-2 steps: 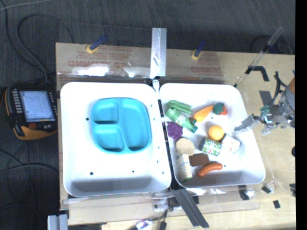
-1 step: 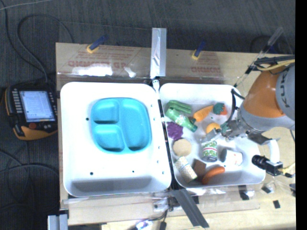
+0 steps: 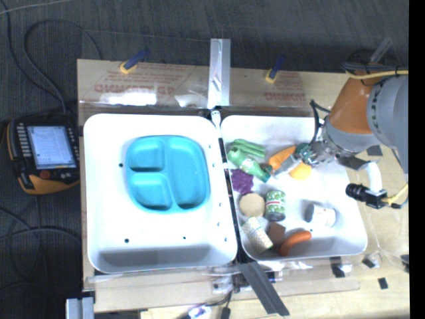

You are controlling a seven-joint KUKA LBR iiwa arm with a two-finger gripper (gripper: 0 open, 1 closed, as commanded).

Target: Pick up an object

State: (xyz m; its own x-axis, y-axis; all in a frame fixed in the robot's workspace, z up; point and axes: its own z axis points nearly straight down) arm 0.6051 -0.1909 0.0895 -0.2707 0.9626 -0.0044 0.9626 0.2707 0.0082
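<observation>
The right bin (image 3: 355,241) holds several small toys. Among them are a green vegetable (image 3: 244,153), an orange carrot (image 3: 281,157), a yellow piece (image 3: 301,172), purple grapes (image 3: 241,181) and a tan ball (image 3: 251,205). A green-and-white can (image 3: 275,205), a white-and-grey cup (image 3: 321,214), a brown piece (image 3: 275,231), a cream cone (image 3: 255,233) and a red-orange piece (image 3: 295,240) lie nearer the front. My gripper (image 3: 308,153) is low in the bin's back right part, right beside the carrot's end and just above the yellow piece. Nothing shows as held.
The left bin (image 3: 106,244) carries a blue divided tray (image 3: 166,173). A metal divider (image 3: 219,72) stands behind the bins' shared wall. A teach pendant (image 3: 43,153) lies on the floor to the left. The grey and orange arm (image 3: 362,111) covers the right bin's back right corner.
</observation>
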